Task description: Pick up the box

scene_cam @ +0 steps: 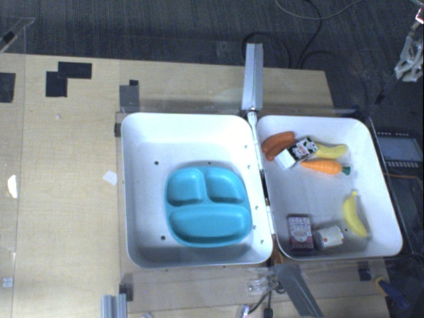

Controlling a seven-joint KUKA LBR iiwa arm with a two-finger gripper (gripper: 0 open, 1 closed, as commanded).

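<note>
A dark maroon box [299, 234] lies flat near the front edge of the right bin [384, 197], with a small white canister [329, 237] touching its right side. At the back of that bin, a smaller white box with a black-and-red print [296, 154] lies among toy food. The gripper [409, 59] hangs at the view's upper right, beyond the right bin's back corner and far from both boxes. It looks pale and small, and nothing is visible in it.
The right bin also holds a red-orange sausage [278, 142], a carrot [322, 167], a yellow banana [355, 216] and another yellow piece [331, 150]. A blue divided plate [209, 205] sits in the left bin [142, 177]. A metal post [252, 78] stands behind the bins.
</note>
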